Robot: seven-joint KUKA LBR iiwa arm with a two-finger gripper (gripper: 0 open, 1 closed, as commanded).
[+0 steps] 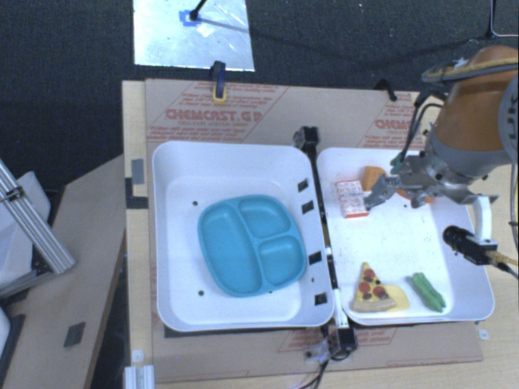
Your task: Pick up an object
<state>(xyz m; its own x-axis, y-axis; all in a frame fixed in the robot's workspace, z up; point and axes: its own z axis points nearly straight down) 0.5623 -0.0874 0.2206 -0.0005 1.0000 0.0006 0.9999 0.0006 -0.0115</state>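
- Landmark: right bin (466, 302), white and shallow, on the worktop (138, 241).
- Nearest, by the bin's front wall: toy pizza slice (375, 290) at the front-left, green pod-shaped toy (427, 291) just to its right. The two lie apart, not touching.
- Mid-bin floor is bare.
- Toward the bin's back-left: small red-and-white carton (350, 198), lying flat; an orange piece (372, 176) just behind it, partly hidden by the hand.
- Hand (383, 191) hangs over the back of the bin, just beside the carton's right edge. Nothing visible between the fingers; whether they are spread or closed cannot be made out.
- Beyond the bin's left wall: the left bin (174, 164) carrying a blue divided tray (247, 244).
- Risk (judgement): descending here, a fingertip could land on the carton's edge and push it toward the left wall instead of straddling it; the orange piece close behind could be caught too.
- Room: the centre offers open approach space; the carton sits near the left wall, leaving little clearance on that side.
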